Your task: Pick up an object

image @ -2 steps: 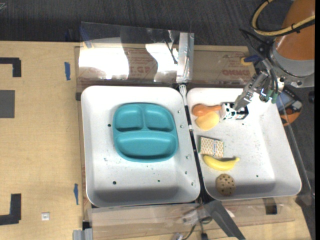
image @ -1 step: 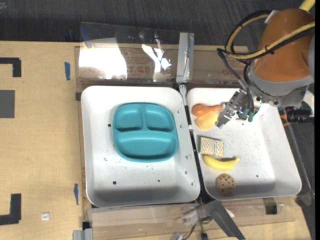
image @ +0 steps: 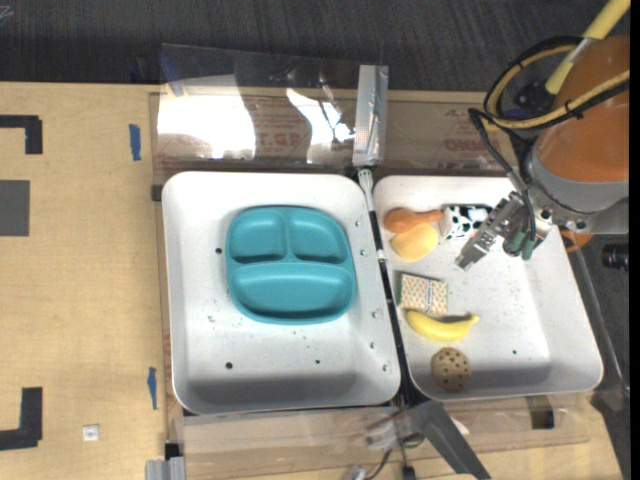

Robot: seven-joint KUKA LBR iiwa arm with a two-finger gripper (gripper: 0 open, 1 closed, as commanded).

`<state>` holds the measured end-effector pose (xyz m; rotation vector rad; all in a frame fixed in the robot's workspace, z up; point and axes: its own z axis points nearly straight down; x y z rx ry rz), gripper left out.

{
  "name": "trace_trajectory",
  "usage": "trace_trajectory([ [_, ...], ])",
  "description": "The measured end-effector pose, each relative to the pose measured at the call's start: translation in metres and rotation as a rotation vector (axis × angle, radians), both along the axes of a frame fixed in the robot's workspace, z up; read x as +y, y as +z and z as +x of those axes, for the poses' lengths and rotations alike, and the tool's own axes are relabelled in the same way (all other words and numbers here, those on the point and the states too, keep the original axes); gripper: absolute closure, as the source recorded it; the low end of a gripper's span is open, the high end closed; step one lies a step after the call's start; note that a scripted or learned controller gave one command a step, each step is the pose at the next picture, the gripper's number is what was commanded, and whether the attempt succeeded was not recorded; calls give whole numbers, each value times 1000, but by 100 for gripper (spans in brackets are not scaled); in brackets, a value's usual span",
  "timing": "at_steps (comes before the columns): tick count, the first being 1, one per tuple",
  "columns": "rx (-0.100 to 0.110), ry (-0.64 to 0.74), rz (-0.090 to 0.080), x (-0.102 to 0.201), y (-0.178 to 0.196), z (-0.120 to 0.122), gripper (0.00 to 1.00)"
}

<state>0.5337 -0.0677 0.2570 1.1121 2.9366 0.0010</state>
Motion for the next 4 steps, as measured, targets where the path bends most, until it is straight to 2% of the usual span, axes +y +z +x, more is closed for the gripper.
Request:
trace_trajectory([
  [1, -8, 192, -3, -28, 39, 36, 100],
  [2, -2, 975, -1, -24, 6, 30, 100],
  [3, -7, 1133, -9, -91, 40, 66, 100],
  [4, -3, 1493, 0, -47, -22, 61, 100],
])
